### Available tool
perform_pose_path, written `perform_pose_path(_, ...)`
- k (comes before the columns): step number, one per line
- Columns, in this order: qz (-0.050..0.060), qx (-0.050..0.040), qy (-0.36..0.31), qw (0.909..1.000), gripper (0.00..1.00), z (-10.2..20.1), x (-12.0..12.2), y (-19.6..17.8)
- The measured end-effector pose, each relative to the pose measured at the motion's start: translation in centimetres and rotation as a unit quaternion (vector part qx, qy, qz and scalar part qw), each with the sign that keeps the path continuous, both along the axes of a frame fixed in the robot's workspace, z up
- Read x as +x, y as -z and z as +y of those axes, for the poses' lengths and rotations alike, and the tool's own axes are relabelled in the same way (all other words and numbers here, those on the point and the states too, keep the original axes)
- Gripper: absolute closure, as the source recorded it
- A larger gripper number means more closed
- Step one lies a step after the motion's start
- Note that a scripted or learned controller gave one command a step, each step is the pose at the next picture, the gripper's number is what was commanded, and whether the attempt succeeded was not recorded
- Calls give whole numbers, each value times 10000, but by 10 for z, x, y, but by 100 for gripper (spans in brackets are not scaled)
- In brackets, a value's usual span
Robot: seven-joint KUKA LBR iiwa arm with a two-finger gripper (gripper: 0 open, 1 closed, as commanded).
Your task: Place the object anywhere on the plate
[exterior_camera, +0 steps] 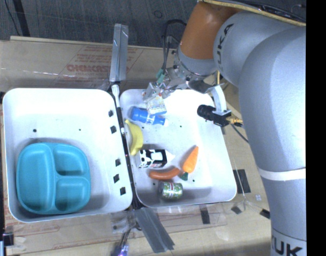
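Camera view had the gripper (155, 96) low over the right bin's (216, 193) far end, at the blue bottle (147, 116), so that seemed its target; whether it was spread or pinching I could not tell. The bottle lay by the banana (134, 136), and the blue sectioned plate (53, 178) waited in the left bin (50, 108).

"KUKA" lettering partly readable on arm (269, 116).

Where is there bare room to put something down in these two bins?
The sectioned blue plastic plate has bare compartments, and the left white bin is bare behind it. The right white bin is crowded down its middle; bare floor remains along its right wall.
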State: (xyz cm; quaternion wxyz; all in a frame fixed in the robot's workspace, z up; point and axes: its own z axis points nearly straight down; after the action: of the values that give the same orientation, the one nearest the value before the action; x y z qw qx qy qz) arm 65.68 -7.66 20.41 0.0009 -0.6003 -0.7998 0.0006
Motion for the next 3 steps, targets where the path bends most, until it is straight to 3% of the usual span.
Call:
perform_pose_path(1, 8, 0, 107, 9999, 100, 57, -103, -3)
perform_pose_path(2, 15, -3, 158, 9999, 100, 110, -136, 14)
perform_pose_path(3, 8, -10, 479, 9989, 100, 196, -153, 11)
